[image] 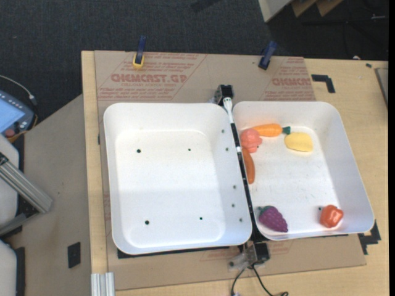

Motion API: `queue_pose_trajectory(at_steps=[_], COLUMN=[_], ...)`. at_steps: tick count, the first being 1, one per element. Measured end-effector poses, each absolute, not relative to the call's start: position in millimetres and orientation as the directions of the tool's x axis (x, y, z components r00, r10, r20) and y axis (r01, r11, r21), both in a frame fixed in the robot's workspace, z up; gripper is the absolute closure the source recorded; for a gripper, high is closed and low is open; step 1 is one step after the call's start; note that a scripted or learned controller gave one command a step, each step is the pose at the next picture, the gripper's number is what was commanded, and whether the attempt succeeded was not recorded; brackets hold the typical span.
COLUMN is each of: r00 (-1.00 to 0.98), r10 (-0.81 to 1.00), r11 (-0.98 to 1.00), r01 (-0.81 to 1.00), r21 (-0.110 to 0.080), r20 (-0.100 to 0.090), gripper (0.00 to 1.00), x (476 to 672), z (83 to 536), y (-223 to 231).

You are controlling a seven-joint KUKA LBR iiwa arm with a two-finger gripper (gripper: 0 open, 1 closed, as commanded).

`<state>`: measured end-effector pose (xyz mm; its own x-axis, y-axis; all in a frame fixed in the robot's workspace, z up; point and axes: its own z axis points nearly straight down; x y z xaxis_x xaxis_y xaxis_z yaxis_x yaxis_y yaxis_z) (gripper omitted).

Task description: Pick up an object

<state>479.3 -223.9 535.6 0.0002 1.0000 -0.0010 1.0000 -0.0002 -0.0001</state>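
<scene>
The desk's cardboard (203, 73) reads "CHEMCAST GP" in red, the right-hand print partly hidden by the right bin (345, 140). That bin holds a carrot (268, 129), lemon (299, 142) and grapes (272, 218); the claw's state cannot be told.

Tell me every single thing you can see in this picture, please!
left bin: 1, white, left half of the bench.
right bin: 1, white, right half, touching the left bin.
carrot: 1, orange with a green tip, top of the right bin.
lemon: 1, yellow, right of the carrot.
pink fruit: 1, pink, by the right bin's left wall.
orange stick: 1, orange, long, just below the pink fruit along the left wall.
grapes: 1 bunch, purple, bottom left of the right bin.
pepper: 1, red, bottom right of the right bin.
clamps: 2, one blue and yellow, one blue, on the cardboard's far edge.
cardboard sheet: 1, brown with red print, under both bins.
</scene>
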Motion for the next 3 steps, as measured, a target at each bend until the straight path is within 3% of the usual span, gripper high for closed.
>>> queue_pose_trajectory(at_steps=[3], r00=[0.0], r10=[1.0], r11=[0.0], r01=[1.0], r21=[0.0], r20=[-0.001], gripper=[0.0], x=[479.3], z=[535.6], y=[-223.9])
